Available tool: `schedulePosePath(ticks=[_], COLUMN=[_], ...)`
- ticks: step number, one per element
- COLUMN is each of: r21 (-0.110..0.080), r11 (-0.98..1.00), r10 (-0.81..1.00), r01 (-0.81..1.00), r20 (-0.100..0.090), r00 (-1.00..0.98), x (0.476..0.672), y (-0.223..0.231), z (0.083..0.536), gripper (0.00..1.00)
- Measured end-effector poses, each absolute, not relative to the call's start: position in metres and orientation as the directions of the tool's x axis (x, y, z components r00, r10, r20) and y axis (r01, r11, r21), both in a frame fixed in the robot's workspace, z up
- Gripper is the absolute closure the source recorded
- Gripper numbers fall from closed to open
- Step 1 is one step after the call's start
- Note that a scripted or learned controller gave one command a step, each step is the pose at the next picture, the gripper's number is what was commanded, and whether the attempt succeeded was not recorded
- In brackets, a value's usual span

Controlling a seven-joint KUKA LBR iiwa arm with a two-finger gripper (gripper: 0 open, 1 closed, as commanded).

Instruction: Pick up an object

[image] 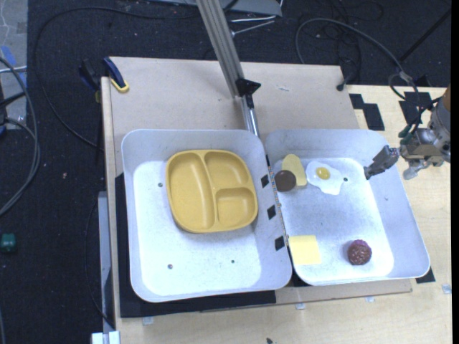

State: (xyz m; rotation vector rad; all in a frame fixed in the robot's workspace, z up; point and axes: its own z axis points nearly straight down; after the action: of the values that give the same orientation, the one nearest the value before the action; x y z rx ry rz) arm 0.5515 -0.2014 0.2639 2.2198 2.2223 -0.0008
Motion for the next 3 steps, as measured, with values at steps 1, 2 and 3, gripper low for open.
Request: schedulePosePath(ticks=[1,2,3], r21=[-0.006,-0.004,-0.006], r11=[-0.001,-0.001,0.000], r10=[1.000,1.000,1.000], r01=[1.000,1.000,1.000], r20=[0.001,0.001,0.002], r00=[0.001,0.001,0.000], x=[0.553,0.554,0.548], y=[-0.202,-0.203,-0.194], z=[0.200,0.156,0.097], gripper=[0.00,0.00,0.00])
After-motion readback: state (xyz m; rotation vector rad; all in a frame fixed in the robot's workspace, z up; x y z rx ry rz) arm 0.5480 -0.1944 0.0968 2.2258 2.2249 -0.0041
